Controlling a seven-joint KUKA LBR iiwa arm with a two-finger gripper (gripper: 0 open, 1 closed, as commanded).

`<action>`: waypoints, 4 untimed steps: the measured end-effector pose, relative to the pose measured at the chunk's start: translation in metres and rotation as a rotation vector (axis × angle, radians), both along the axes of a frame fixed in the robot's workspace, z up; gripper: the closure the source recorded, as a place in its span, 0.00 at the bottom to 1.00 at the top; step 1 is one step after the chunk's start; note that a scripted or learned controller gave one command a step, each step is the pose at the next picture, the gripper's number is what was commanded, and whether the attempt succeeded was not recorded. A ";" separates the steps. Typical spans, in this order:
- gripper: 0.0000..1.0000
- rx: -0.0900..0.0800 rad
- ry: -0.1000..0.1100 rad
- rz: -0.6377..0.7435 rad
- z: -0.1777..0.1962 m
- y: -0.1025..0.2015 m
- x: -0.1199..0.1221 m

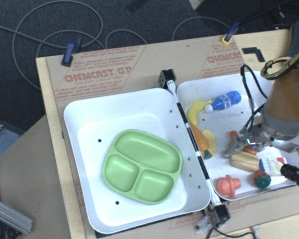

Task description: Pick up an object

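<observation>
My gripper point(235, 143) reaches in from the right and hangs low over the middle of the right bin point(211, 87). It sits just above a tan block point(245, 162) and right of a yellow piece point(209, 141) and an orange carrot point(199, 138). Whether it touches any of them cannot be made out. A yellow banana point(195, 112) and a blue bottle point(225, 101) lie toward the bin's far side. Along the near side are a pink-red toy point(228, 185), a green ball point(263, 181) and a white carton point(270, 164).
The left bin point(83, 120) holds a green divided plate point(141, 166). The grey arm body point(292, 106) covers the right bin's right side, with black cables looping above it. A black clip point(166, 77) joins the bins at the far edge.
</observation>
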State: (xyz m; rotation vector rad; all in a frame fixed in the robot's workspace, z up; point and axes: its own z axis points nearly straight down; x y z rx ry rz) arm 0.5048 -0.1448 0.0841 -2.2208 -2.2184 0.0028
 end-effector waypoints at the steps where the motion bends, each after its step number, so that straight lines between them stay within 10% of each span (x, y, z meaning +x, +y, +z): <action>1: 1.00 0.000 -0.003 0.000 0.010 0.000 0.001; 3: 1.00 0.000 -0.005 0.002 0.147 0.146 0.004; 4: 1.00 -0.002 -0.006 0.001 0.154 0.134 0.002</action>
